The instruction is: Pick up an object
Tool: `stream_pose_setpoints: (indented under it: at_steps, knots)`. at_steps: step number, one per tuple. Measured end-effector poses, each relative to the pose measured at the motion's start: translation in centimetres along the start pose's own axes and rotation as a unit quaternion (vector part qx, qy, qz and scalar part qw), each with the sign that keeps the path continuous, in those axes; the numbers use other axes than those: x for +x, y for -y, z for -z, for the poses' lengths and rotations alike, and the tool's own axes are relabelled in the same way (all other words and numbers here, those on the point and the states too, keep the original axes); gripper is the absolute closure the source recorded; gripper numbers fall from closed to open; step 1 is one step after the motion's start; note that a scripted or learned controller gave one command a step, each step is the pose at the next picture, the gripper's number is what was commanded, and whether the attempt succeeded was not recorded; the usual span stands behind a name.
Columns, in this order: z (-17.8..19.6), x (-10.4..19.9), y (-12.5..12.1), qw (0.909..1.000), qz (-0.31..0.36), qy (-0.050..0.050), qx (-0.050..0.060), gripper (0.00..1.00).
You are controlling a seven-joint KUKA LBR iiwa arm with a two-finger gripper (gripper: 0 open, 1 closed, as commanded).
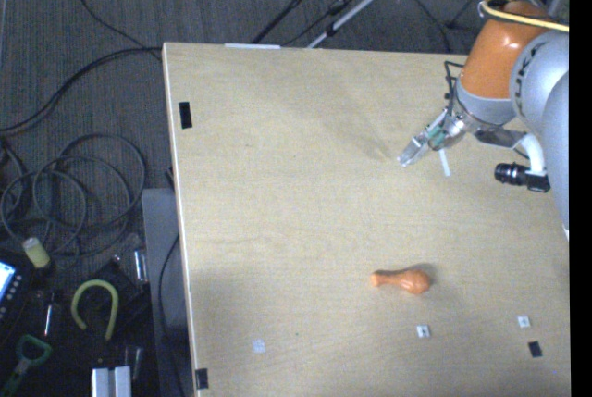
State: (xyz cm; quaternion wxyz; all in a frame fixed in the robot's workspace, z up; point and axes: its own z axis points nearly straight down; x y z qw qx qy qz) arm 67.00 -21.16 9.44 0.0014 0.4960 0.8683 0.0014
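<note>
Pincer (427, 148) hangs over the right part of the bench top (277, 201), toward its far edge, fingers pointing down and to the left; nothing sits between them, and I read them as parted by a narrow gap, though the tips are small and pale against the wood, so I hold that loosely. Behind it the grey arm with the orange band (495, 53) comes in from the right edge. My target, the only loose item on the surface, is an orange object (404, 280) lying well apart from the pincer, nearer the front edge and right of centre. It has a rounded bulb at its right end tapering to a thin neck at the left, a drumstick-like outline. I judge it a light toy, probably plastic or rubber, smooth enough to squirt out of a poor pinch. Best hold, I think: across the bulb's flanks or just where the neck begins, fingers square to its long axis. A few small markers (423, 330) dot the front right corner.
</note>
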Motion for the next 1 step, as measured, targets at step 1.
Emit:
stream_pose_setpoints:
  at_steps: [1]
  knots:
    - [7.16,2.03,-1.19,0.9999,-0.011,0.000,0.000,1.00]
